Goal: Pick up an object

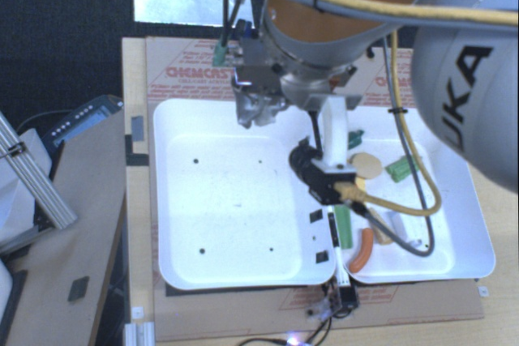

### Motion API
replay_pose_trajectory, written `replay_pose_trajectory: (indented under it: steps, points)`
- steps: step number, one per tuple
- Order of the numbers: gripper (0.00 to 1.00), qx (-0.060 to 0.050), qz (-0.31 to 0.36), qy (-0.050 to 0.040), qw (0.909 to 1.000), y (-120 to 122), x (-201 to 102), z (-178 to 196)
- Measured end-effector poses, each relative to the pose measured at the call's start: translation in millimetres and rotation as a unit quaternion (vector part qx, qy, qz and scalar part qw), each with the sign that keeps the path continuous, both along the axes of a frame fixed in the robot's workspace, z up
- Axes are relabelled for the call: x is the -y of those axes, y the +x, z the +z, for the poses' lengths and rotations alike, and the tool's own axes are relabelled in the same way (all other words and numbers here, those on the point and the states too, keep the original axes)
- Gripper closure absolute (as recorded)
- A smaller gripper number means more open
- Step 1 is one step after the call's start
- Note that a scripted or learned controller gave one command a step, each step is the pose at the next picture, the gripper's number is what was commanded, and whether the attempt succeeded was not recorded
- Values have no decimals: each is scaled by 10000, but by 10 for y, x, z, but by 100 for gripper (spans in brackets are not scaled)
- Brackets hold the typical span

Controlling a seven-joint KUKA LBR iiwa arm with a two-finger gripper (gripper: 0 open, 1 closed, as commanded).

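Gripper (334, 235): low in right white plastic bin (466, 211), finger state cannot be told. Long green plastic piece (344, 224) just beside it; orange sausage-shaped toy (361, 249) nearby. Nothing visibly lifted; pick outstanding.

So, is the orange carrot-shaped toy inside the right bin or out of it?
Inside. The orange carrot-shaped toy lies on the floor of the right bin, near its front rim, beside a green stick-shaped piece.
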State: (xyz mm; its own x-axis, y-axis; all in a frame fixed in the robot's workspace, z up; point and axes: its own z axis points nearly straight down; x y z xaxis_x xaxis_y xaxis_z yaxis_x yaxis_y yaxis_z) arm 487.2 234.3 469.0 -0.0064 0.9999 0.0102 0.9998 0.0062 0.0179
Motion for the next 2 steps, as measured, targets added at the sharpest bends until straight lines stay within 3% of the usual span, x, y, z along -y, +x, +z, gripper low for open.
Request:
replay_pose_trajectory:
  steps: [1,2]
  points:
    - [100,-120,-26,-65,9999,-15,1,-898]
    - [100,-161,-30,-85,9998,-34,11,-2477]
